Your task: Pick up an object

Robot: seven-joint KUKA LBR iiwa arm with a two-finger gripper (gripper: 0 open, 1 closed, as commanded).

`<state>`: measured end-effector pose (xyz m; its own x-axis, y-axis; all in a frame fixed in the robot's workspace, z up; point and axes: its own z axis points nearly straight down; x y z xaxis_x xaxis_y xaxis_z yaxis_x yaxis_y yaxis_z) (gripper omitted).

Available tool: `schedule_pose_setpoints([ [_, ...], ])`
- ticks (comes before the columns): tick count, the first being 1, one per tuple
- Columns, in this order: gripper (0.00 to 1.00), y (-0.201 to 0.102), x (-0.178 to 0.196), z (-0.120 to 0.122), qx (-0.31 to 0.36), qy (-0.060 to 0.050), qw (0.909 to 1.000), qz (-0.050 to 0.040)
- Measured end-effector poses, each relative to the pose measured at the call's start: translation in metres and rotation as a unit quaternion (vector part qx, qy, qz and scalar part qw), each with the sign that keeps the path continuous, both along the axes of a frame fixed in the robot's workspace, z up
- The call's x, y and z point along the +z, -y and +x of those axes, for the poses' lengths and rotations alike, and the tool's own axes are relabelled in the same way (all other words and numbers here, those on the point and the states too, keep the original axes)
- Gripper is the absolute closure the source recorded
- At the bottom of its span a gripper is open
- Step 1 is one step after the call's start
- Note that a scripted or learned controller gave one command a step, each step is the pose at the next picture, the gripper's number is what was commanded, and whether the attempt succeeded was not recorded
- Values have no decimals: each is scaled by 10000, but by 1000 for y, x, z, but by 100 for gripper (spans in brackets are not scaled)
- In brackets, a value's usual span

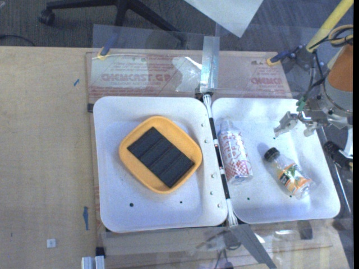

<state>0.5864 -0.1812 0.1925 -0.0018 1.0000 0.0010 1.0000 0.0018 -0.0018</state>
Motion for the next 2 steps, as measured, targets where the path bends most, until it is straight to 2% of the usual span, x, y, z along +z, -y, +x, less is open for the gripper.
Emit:
schedule_pose_setpoints([
  [1,0,1,-105,-20,111,43,9999,-12],
  [2,100,3,-94,-19,89,64,9999,-11],
])
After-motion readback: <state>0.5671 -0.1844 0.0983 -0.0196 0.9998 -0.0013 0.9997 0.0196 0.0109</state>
